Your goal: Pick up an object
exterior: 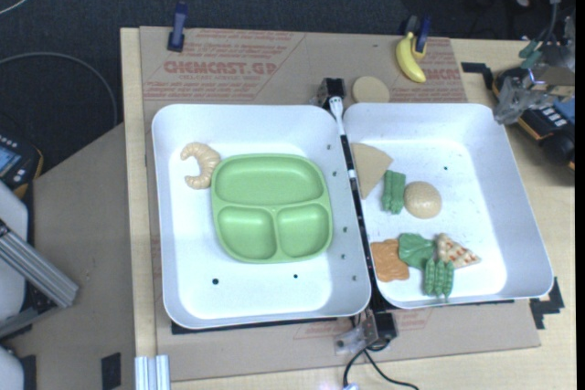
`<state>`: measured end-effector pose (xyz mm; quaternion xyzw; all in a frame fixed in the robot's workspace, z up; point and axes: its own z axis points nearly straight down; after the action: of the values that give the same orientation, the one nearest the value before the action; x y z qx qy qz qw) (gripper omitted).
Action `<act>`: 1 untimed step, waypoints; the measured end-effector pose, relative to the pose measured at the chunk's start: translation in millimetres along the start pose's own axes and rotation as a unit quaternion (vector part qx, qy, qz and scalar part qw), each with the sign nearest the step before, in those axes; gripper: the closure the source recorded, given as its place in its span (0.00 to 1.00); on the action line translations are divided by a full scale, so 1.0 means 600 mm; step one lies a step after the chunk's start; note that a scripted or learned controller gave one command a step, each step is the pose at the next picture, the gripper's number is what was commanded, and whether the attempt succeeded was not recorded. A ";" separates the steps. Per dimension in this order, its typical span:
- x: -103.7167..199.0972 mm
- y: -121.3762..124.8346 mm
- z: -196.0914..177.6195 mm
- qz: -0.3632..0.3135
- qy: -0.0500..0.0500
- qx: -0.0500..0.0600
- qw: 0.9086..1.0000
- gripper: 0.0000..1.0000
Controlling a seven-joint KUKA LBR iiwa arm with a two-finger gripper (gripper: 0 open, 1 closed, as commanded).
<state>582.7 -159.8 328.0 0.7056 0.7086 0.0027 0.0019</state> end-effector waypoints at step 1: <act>0.027 0.010 -0.362 0.001 -0.003 -0.007 1.000 1.00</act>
<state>587.3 -143.5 545.2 0.7063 0.7079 0.0054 0.0094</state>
